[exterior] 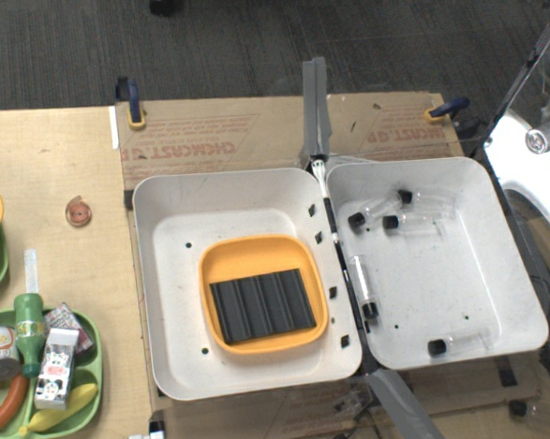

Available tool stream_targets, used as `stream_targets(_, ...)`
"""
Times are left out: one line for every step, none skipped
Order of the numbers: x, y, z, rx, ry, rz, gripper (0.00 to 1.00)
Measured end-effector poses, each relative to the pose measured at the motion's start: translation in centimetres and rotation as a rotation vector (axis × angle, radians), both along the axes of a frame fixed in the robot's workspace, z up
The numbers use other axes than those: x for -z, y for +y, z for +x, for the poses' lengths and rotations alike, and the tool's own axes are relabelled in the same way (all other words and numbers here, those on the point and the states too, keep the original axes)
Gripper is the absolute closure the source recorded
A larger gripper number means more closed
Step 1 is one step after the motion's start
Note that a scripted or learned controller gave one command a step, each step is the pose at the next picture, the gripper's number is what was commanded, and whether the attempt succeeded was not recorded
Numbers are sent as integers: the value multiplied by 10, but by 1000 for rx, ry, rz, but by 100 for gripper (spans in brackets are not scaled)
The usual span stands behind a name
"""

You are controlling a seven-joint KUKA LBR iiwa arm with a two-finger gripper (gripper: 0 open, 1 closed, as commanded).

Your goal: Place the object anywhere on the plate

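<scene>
An orange square plate (pixel 258 247) with rounded corners sits in the middle of the left white bin (pixel 166 268). A dark grey ridged rectangular object (pixel 264 305) lies flat on the plate and covers most of its floor. It stays inside the plate's rim, slightly toward the near edge.
The right bin (pixel 485 274) holds several clear tubes with black caps, at its back (pixel 392 217), along its left wall (pixel 363 290) and near its front (pixel 448 345). A white piece of the arm (pixel 532 158) stands at the right edge. A green tray of toy food (pixel 42 376) lies far left.
</scene>
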State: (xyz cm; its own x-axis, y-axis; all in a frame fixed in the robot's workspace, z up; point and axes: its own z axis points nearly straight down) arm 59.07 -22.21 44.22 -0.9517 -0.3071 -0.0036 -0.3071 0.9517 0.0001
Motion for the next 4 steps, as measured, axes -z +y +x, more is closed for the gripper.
stream_targets(0, 0, -77, -345, 0, -1, 100)
stream_targets(10, 0, -8, -729, -2, -1, 100)
stream_targets(1, 0, -86, -933, 0, -1, 100)
stream_targets(2, 5, -8, -1239, -3, -1, 100)
